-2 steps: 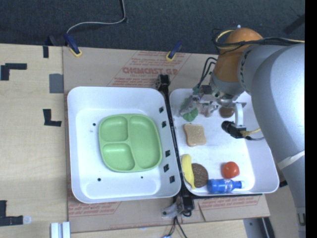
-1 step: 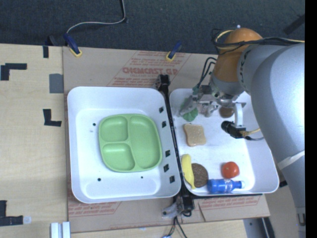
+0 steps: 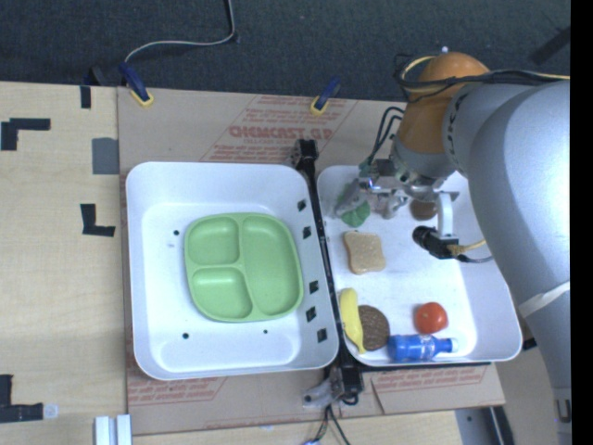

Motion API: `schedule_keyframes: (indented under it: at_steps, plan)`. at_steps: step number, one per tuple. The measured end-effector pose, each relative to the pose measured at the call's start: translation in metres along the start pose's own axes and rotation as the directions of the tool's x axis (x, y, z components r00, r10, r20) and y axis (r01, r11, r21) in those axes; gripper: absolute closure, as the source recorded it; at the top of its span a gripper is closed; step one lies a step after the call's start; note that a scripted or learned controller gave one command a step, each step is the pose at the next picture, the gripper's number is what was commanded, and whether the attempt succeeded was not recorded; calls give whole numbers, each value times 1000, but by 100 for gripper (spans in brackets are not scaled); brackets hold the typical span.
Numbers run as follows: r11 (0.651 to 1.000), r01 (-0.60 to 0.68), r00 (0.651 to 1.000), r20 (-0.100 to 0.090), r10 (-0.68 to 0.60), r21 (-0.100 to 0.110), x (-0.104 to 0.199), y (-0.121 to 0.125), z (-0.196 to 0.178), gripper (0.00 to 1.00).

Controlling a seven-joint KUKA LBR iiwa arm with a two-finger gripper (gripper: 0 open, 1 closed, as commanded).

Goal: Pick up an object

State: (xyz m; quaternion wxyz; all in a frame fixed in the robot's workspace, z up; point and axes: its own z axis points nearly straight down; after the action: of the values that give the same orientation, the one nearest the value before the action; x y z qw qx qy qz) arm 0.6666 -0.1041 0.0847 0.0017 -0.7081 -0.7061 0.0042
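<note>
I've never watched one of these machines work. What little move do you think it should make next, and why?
Probably a short drop straight down. The hand sits at the far end of the right white bin, just above the small green object, which lies apart from the tan bread slice, so there is room around it.

A robotics lab or test cell is shown, not a home or kitchen. A pale wooden worktop (image 3: 56,276) is seen from above, marked with short strips of black tape (image 3: 93,222). On it a sheet of printed cardboard (image 3: 269,133) is laid and held at its far edge by yellow-and-blue clamps (image 3: 137,89). Two shallow white bins (image 3: 148,248) are set side by side on the cardboard. Toy food is scattered in the right bin, and a green divided plate (image 3: 245,267) lies in the left. Beyond the cardboard, dark carpet (image 3: 371,17) is crossed by a loose white cable (image 3: 199,35). A large grey industrial arm (image 3: 519,174) with an orange band reaches over the right bin.
</note>
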Motion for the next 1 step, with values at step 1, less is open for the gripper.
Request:
schedule_keyframes:
  at_steps: [1]
  plan:
    - [1000,4,1000,-8,-4,2,-7,0,0,0]
